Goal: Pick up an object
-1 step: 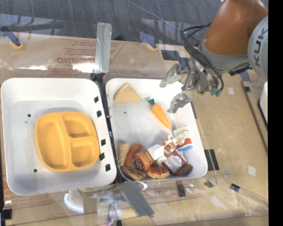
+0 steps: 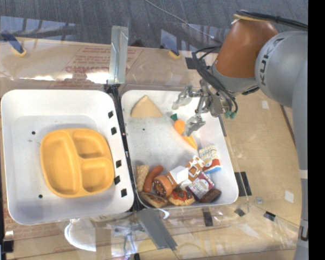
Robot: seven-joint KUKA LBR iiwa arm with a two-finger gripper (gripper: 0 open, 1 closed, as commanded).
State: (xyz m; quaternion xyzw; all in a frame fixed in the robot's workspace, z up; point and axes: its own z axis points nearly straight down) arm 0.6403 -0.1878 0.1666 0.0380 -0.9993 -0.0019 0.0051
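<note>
Hovering tool (image 2: 188,108) | fingers spread | carrot (image 2: 182,131) just below, untouched

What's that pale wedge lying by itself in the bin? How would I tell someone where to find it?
Look at the right bin, the one the gripper hangs over. In its top left corner lies a tan wedge, like a slice of cheese. It sits alone by the rim, apart from the carrot and the pile of toy food along the bottom.

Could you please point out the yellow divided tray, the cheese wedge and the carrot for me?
yellow divided tray (image 2: 76,161), camera view, central ridge.
cheese wedge (image 2: 145,108), camera view, flat top face.
carrot (image 2: 180,127), camera view, rounded orange end.
</note>
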